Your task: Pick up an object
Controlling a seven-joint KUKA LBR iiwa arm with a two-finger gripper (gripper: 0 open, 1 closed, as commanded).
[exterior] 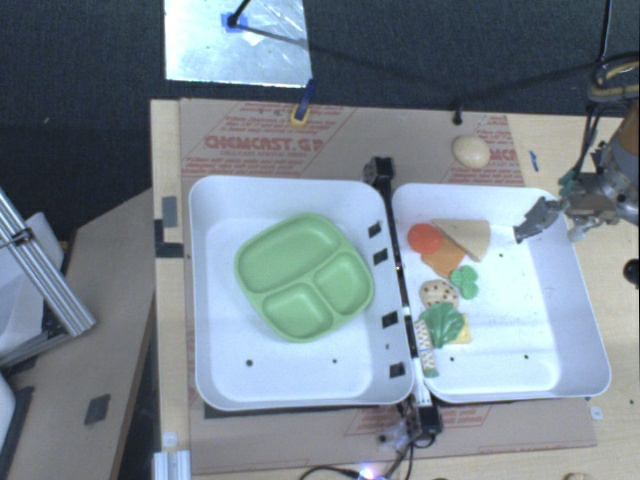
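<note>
pincer (553,222) above right bin (570,298), apart from toy food (447,268).

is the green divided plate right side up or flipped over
Right side up. The green plate lies flat in the left bin with its three hollow compartments facing the camera, raised rims around each. Nothing lies in them.

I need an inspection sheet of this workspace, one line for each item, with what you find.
Surface: bench bears two white bins, left bin and right bin.
Job's things: toy foods clustered at right bin's left side.
Clutter: green divided plate in left bin; beige ball on bench.
Grippers: gripper over right bin's upper right, holding nothing.
Cables: black cable crosses behind bench.
Surroundings: foil sheet; dark floor.
</note>
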